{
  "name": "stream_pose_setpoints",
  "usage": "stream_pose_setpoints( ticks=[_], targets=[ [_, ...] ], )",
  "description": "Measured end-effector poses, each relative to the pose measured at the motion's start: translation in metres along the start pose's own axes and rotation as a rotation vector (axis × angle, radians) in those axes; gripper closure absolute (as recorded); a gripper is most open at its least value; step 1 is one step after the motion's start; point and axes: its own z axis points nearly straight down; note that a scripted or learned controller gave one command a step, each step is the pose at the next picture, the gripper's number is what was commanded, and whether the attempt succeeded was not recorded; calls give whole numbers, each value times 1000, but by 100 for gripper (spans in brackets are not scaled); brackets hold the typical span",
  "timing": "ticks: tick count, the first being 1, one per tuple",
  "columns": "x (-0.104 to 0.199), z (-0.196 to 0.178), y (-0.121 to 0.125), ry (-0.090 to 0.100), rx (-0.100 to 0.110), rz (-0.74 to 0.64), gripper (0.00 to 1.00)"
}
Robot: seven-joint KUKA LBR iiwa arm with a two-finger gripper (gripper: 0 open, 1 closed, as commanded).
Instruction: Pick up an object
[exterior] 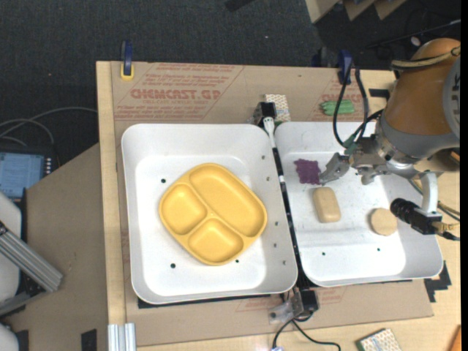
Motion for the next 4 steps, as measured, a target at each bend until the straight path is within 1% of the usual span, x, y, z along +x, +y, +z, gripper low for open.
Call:
stream_pose_setpoints(
  ticks=[1,2,3,4],
  targets=[
    [4,66,36,0,3,-2,0],
    [-6,102,77,-1,-4,-2,0],
    [2,100,47,1,5,2,0],
    [2,100,104,-2,-6,-2,0]
  ],
)
